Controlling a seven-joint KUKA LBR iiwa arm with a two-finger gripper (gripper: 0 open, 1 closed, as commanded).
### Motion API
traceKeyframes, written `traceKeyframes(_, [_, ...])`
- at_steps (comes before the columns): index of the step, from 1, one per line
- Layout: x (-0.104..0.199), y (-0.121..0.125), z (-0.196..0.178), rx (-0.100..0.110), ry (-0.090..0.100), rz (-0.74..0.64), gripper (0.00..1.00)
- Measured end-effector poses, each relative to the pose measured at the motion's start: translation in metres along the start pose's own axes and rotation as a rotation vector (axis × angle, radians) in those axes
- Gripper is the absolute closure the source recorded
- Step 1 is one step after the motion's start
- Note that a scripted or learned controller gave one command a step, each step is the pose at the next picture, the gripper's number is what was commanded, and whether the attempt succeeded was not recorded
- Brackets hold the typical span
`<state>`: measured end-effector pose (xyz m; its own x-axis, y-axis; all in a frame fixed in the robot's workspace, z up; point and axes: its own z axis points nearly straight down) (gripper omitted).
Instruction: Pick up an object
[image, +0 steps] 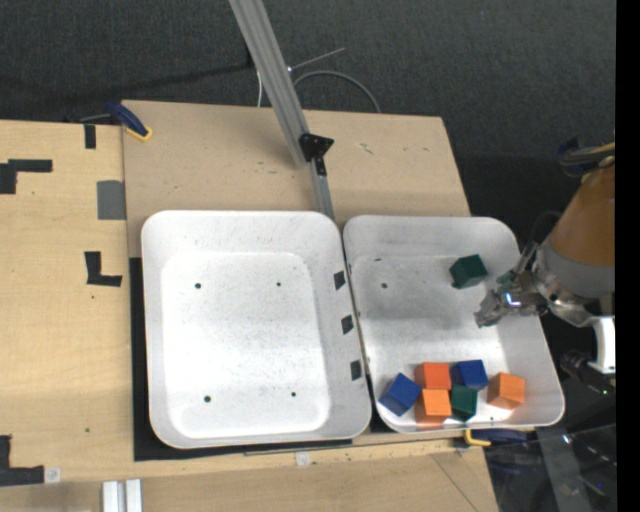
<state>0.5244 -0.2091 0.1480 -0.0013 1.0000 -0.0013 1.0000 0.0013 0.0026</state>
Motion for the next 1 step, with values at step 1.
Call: traceKeyframes(1, [0.0012,0.0069,-0.0440,-0.001,0.000,-0.001,1.00])
